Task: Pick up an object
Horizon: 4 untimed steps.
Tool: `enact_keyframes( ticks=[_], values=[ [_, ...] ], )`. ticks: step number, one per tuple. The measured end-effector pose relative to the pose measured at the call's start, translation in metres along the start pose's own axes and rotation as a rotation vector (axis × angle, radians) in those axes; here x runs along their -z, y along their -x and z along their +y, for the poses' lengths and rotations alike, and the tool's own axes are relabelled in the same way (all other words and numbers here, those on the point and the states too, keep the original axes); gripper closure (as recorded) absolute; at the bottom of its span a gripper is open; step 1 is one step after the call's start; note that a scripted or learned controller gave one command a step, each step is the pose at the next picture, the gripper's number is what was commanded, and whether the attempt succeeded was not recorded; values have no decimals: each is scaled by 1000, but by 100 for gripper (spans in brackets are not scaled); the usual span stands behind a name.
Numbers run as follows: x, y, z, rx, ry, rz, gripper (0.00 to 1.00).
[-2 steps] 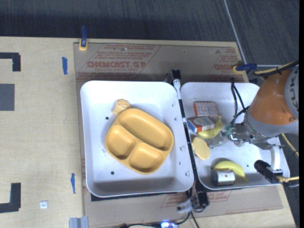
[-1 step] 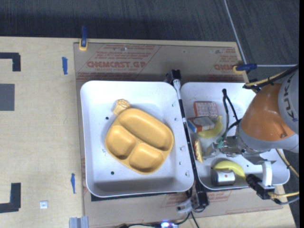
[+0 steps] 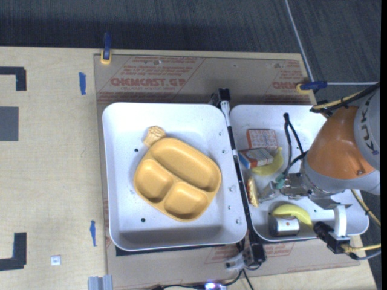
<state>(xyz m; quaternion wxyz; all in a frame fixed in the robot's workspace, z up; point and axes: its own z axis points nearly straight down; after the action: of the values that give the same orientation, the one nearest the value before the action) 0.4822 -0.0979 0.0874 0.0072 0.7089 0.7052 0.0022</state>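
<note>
Arm (image 3: 344, 150) over right bin (image 3: 357, 225), above banana (image 3: 291, 211).

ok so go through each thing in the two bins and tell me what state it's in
yellow tray: lying flat in the left bin, hollows facing up
small box: lying flat, right bin
bananas: loose, right bin
arm: reaching low over the right bin

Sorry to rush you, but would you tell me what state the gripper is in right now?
Gripper: low in the right bin, among the clutter beside a banana; its state cannot be told.
</note>
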Motion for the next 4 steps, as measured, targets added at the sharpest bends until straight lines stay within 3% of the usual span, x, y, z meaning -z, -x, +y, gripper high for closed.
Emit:
enact_keyframes(
  ticks=[1, 2, 3, 4],
  values=[
    [0, -1, 0, -1, 0, -3, 0],
    [10, -3, 1, 2, 2, 0, 100],
    [10, -3, 1, 2, 2, 0, 0],
    [0, 2, -1, 0, -5, 0, 0]
  ],
)
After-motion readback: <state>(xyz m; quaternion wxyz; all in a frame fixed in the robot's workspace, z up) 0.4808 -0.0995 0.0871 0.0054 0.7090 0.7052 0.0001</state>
